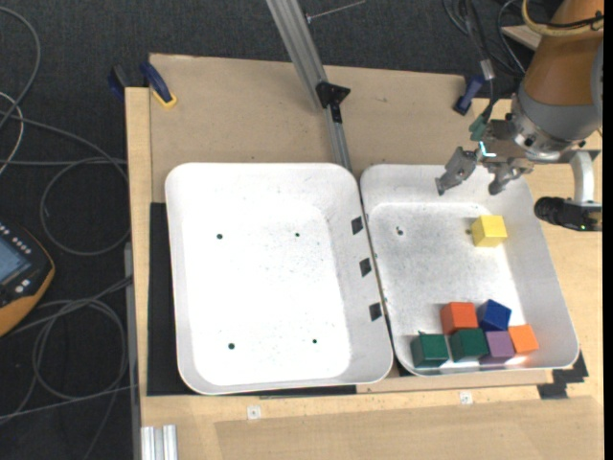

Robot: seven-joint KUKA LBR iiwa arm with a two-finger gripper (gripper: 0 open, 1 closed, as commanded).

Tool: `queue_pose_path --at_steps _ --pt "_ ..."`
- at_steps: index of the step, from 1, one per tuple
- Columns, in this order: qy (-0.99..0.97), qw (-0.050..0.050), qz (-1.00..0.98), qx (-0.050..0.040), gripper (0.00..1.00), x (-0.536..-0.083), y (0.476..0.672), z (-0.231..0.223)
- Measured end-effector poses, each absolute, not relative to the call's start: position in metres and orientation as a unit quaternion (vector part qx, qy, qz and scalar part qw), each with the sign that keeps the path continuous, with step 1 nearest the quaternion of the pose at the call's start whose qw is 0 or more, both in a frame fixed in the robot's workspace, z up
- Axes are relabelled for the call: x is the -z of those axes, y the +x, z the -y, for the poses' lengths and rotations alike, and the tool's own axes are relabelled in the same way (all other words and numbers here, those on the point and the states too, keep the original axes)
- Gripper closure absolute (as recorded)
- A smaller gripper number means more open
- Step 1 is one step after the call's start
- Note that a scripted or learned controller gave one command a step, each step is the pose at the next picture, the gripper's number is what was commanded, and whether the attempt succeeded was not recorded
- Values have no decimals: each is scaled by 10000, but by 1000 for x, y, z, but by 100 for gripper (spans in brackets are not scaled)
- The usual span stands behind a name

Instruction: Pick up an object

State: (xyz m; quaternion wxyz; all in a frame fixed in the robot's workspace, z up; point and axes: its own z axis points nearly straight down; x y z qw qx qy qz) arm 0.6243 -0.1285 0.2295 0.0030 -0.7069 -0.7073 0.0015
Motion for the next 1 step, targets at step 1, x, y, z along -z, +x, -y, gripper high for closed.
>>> queue_pose_path --at_steps 1 --pt "-7066 9 7076 0 0 -233 625 128"
